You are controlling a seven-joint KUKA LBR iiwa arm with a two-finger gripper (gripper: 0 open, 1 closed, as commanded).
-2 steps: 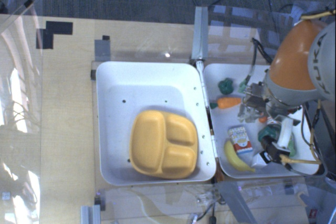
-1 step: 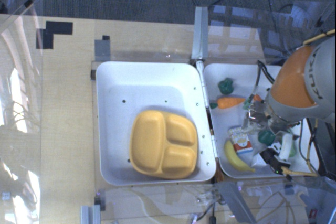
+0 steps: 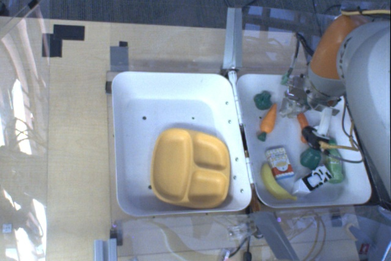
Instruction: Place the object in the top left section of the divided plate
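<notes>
A yellow divided plate [image 3: 190, 167] lies in the left bin [image 3: 131, 131], toward its front, with one large section on the left and two smaller ones on the right. Nothing lies in its sections. My gripper [image 3: 293, 102] hangs over the back of the right bin [image 3: 360, 192], just right of an orange carrot [image 3: 267, 121] and a small dark green piece [image 3: 263, 99]. A second orange piece [image 3: 303, 122] lies just below the gripper. The wrist hides what is under the gripper, and I see nothing held.
The right bin also holds a banana [image 3: 275, 181], a small carton [image 3: 279, 162], a green round item [image 3: 310, 158], another green item [image 3: 334, 169] and a black-and-white piece [image 3: 317, 179]. A metal divider [image 3: 233, 46] stands between the bins at the back.
</notes>
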